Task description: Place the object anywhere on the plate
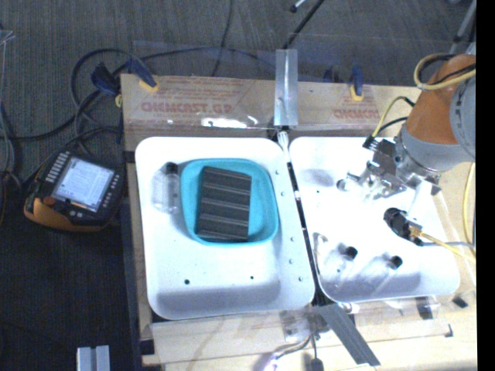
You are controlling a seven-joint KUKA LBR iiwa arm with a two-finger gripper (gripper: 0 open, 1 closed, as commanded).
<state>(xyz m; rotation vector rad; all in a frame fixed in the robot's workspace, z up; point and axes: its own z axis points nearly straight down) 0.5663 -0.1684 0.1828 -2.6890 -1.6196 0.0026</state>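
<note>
Fingers (344,182) apart over the right bin, nothing between them!

Camera view, and my gripper (362,188) hangs above the right bin (340,215), a smooth, glossy white tray with rounded corners. The block (225,203), a dark rectangular slab ribbed with ridges across its top, lies flat on the plate (265,207), a turquoise rounded-square dish in the left bin (216,277). A clear bottle (165,184) stands just beside the plate's left rim. Two small black-capped pieces (349,251) sit near my bin's front wall. Bare white floor lies between me and the divider, and across the left bin's front half.
</note>
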